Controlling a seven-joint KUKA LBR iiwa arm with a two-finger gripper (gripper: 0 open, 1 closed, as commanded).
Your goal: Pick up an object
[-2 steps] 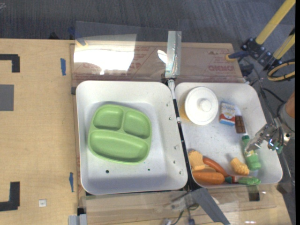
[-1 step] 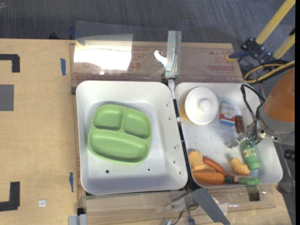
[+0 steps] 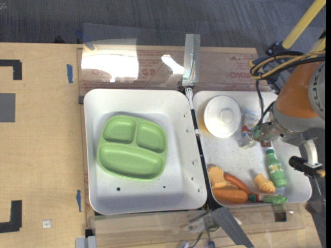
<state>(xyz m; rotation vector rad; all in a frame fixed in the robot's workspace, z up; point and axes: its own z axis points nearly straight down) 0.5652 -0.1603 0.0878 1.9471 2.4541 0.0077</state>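
The right bin (image 3: 232, 149) holds several toy items. A white round bowl (image 3: 222, 116) sits upside down at its back. A green bottle (image 3: 275, 169) lies near the right wall, with a yellow piece (image 3: 264, 182) beside it. An orange carrot (image 3: 230, 194), a red sausage (image 3: 239, 182) and a pale yellow piece (image 3: 217, 175) lie along the front. My gripper (image 3: 255, 134) is low in the right bin, just right of the bowl and above the bottle's cap, next to a small colourful item (image 3: 246, 133). The grey wrist and orange band (image 3: 302, 94) cover part of it.
The left bin (image 3: 98, 190) holds a green divided plate (image 3: 133, 146). A metal divider (image 3: 190, 61) stands behind the seam between the bins. A yellow bar and cables (image 3: 289, 45) sit at the back right. Wooden bench (image 3: 36, 138) extends left.
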